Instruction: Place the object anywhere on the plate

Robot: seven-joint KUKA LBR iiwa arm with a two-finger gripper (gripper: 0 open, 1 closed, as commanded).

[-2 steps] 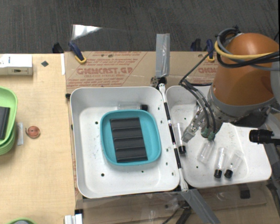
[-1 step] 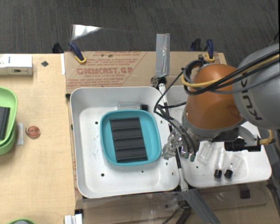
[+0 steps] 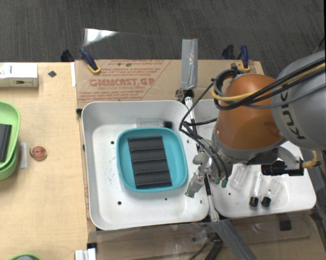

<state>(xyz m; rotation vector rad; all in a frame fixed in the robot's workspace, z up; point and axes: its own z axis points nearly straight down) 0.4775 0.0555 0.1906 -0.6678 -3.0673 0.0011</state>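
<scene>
Camera view: a teal plate is seen lying in the left white bin, with a black ribbed block resting on its middle. The gripper is located at the bin's right wall, just beside the plate's right rim, below the arm's orange band. Nothing is discerned between the fingers; whether they are parted or closed cannot be told. Clear tubes with black caps are observed lying in the right white bin, under the arm.
</scene>
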